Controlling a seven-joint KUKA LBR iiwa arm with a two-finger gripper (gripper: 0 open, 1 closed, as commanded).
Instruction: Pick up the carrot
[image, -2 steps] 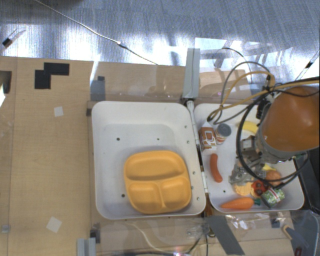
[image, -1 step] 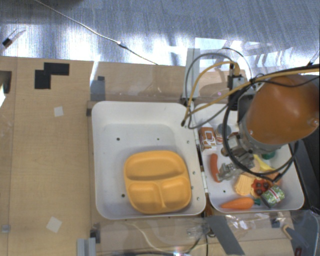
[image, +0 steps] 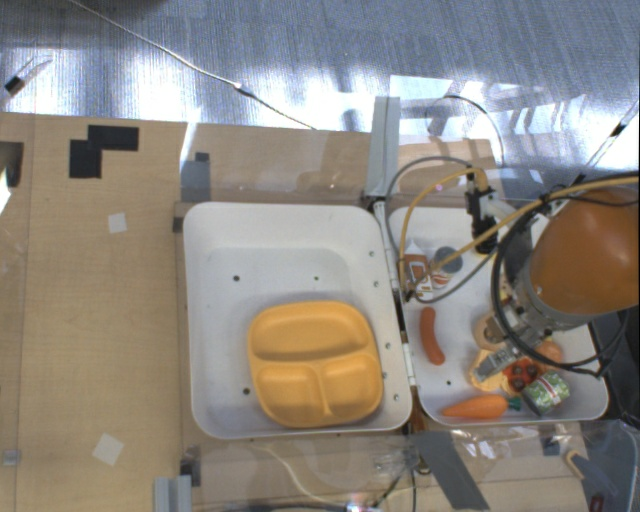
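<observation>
Orange on white: the carrot (image: 476, 407) lies on its side on the floor of the right bin (image: 455, 300), close to that bin's near wall, its tip pointing left.
Arm: the grey arm with its orange band (image: 585, 255) hangs over the right half of the right bin, reaching in from the right with cables looped about it.
Claw: the claw (image: 505, 357) sits low beneath the wrist, just beyond the carrot on its far-right side; from where I stand its fingers are lost among the clutter below, so I cannot tell how wide they are set or whether they have hold of anything.
Carrot and claw: the two look apart, and nothing grips the carrot.
Neighbours: a sausage (image: 432, 335) lies to the far left of the carrot, a small green can (image: 546, 392) and something red (image: 520, 374) sit just to its right, and a small carton (image: 421, 274) rests farther back.
Left bin: the left bin (image: 220, 260) carries a yellow divided tray (image: 315, 362) towards its near side.
Desk: the desk (image: 90, 330) stretches bare and tan to the left.
Progress: by my reading the pick is not yet done; the carrot rests in the bin, and the reach down, the grip and the lift all appear to be left.
</observation>
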